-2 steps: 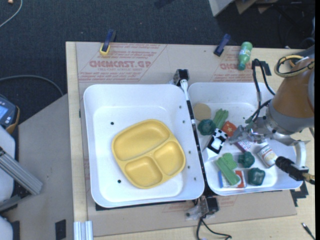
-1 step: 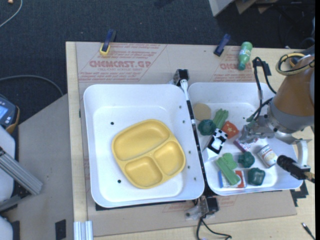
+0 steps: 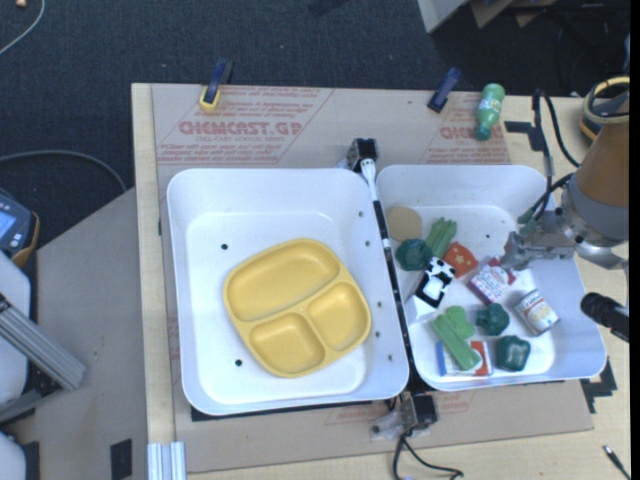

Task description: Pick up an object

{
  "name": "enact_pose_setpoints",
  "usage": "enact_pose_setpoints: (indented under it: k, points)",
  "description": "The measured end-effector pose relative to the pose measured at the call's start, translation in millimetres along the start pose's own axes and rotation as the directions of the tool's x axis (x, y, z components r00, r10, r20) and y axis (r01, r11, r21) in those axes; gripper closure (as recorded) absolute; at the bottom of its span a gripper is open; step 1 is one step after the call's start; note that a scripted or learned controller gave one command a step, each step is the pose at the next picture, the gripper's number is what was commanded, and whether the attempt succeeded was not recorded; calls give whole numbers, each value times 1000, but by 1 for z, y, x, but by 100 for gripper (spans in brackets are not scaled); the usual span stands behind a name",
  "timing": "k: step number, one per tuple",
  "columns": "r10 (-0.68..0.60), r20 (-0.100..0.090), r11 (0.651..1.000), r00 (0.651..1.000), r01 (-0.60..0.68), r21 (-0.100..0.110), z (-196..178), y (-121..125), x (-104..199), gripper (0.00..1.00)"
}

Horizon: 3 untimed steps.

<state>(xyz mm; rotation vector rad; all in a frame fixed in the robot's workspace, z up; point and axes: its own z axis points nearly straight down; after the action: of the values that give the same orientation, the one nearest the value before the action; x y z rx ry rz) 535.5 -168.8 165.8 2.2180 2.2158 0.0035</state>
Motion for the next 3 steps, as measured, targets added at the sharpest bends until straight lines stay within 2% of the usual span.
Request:
enact_pose_setpoints:
  k: [1,2,3]
  points:
    - [-2,0,1000,1000,2,-1,-53,2,0,100]
    - [-7,-5,1000,1000,7,5,-64,1,57,100]
    - [-9,-5,1000,1000,9,3,-69,14,114,100]
